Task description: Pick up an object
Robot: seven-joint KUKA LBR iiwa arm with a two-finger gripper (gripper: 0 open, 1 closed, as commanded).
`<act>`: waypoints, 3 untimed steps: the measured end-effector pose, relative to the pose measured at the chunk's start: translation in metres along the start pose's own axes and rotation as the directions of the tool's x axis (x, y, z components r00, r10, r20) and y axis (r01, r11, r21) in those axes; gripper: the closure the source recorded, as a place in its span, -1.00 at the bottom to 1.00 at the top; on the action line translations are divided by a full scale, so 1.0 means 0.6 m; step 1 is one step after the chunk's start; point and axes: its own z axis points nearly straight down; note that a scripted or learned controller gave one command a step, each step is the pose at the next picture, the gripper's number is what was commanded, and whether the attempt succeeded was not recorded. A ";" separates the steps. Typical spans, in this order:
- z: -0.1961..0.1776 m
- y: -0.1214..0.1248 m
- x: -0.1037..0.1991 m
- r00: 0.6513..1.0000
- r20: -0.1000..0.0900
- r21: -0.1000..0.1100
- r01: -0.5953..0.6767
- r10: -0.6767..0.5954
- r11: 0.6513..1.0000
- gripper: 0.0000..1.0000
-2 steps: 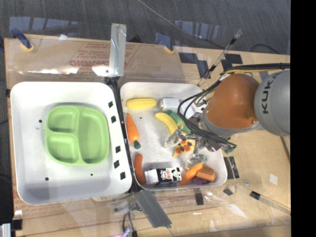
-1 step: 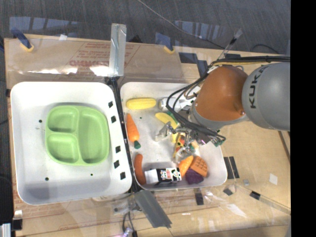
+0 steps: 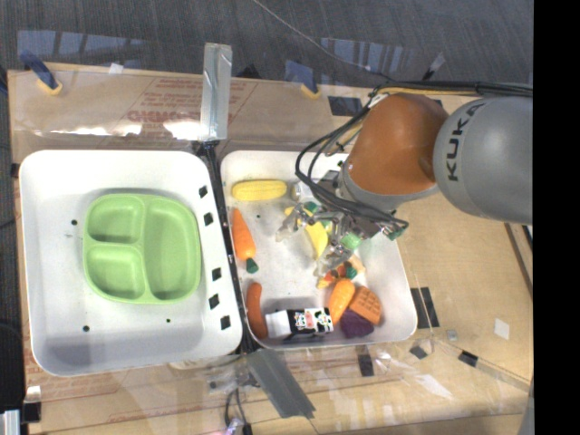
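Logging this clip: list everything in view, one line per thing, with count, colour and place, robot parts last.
bins: two, white, side by side on the bench
divided plate: one, green, left bin
corn cob: one, yellow, right bin, far end
carrot: one, orange, right bin, left side
sausage: one, reddish, right bin, near-left corner
small carton: one, black and white, right bin, near edge
arm: one, grey with orange band, over right bin
gripper: one, low among the toys, right bin

Readable stuff: white letters "KU" on grey arm [image 3: 480,157] housing at right, rest of brand cut off at edge. Faint red print on cardboard sheet [image 3: 172,98] at far side, behind left bin, too washed out to read. Small black-and-white carton [image 3: 299,321] at near edge of right bin has markings, illegible.
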 end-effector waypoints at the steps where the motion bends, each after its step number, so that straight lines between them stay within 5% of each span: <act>1: 0.022 0.035 -0.067 0.998 0.000 0.000 -0.067 0.067 0.998 -1.00; 2: 0.004 0.037 -0.070 0.998 0.002 0.000 -0.063 0.063 0.998 1.00; 3: 0.005 0.037 -0.070 0.998 0.001 0.000 -0.064 0.064 0.998 -1.00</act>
